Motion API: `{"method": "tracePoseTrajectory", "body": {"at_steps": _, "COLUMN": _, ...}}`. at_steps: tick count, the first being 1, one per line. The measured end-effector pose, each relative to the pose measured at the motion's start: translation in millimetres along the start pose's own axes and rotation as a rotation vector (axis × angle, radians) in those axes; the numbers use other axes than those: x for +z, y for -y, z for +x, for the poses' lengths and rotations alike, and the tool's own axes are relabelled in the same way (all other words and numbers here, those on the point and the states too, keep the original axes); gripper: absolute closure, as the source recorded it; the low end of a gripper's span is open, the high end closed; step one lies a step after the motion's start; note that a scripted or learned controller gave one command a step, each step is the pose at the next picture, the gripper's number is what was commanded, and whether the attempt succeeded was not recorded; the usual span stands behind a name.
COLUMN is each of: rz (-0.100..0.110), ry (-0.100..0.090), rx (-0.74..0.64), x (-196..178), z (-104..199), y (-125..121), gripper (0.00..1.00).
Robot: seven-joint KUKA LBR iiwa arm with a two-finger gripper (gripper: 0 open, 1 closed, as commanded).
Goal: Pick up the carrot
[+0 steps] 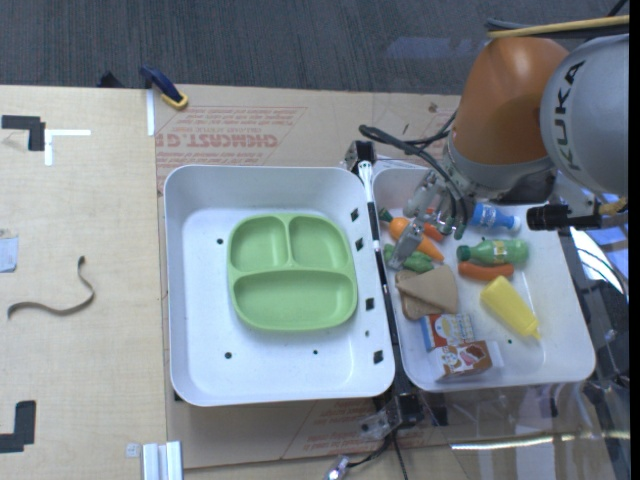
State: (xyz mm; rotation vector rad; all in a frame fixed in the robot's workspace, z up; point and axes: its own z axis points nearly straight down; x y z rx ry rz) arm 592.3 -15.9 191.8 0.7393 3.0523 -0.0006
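The carrot [430, 238], a small orange toy with a green leafy end [420, 263], lies at the far left of the right bin [560, 363], close to the wall between the bins. My gripper [422, 230] hangs right over it, low in the bin, and its body hides part of the carrot. Whether it touches the carrot I cannot tell. The grey arm with its orange band [510, 98] reaches in from the upper right.
Crowded around the carrot are a brown wedge [432, 290], a green bottle [494, 253], a thin orange stick [485, 270], a blue-and-white bottle [496, 218], a yellow piece [510, 308] and a small carton [460, 348]. The left bin [190, 318] holds a green divided plate [293, 271].
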Motion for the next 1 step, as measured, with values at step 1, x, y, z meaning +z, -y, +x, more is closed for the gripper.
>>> {"method": "tracePoseTrajectory", "body": {"at_steps": 1, "rz": 0.0, "ry": 0.0, "rx": 0.0, "x": 0.0, "z": 0.0, "y": 0.0, "gripper": 0.0}}
